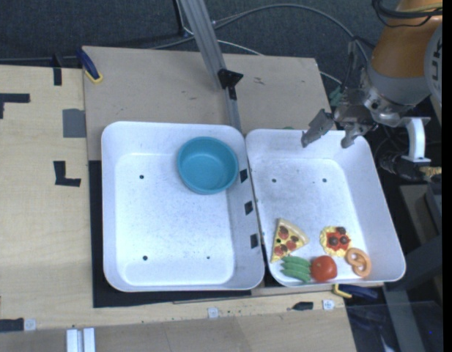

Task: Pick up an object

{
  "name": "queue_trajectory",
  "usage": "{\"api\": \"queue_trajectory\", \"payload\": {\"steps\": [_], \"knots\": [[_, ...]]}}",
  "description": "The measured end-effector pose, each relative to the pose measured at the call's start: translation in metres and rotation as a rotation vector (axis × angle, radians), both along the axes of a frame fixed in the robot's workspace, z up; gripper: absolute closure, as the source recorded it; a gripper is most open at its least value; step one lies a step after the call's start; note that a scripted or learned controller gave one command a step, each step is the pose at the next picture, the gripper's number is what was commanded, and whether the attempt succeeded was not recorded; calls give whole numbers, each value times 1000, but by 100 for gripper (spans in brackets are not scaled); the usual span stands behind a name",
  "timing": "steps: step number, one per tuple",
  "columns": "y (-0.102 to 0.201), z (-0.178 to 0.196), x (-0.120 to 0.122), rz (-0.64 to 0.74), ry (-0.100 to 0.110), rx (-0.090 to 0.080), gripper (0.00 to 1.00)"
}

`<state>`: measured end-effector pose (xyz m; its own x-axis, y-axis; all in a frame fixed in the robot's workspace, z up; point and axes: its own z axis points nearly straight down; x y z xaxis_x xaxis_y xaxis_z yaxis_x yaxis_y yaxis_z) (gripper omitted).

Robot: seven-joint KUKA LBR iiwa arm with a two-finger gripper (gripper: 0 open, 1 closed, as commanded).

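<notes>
A grey robot arm with an orange band reaches in from the right, its pincer [330, 132] hanging over the far edge of the right-hand white bin [372, 178] with its two fingers spread apart and nothing between them. The objects lie well away from it, bunched in that bin's near corner: a pizza slice [287, 238] toward the middle divider, a green pod-like piece [296, 269] just below it, a red tomato [324, 268] touching or just beside the green piece, a small round pizza-like piece [335, 238] above the tomato, and a pretzel [358, 261] nearest the right wall. In the left-hand white bin [130, 226], a blue bowl [207, 165] sits upright near the far right corner, close to the seam between the two bins. Both bins rest side by side on a pale wooden tabletop [35, 196] marked with dark tape pieces. A grey metal pole [205, 37] slants down toward the gap between the bins.
</notes>
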<state>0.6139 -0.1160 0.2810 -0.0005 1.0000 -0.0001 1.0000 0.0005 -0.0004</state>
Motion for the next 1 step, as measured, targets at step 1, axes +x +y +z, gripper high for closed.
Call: {"api": "queue_trajectory", "payload": {"steps": [1], "knots": [[3,-45,6,1,4,0,0]]}}
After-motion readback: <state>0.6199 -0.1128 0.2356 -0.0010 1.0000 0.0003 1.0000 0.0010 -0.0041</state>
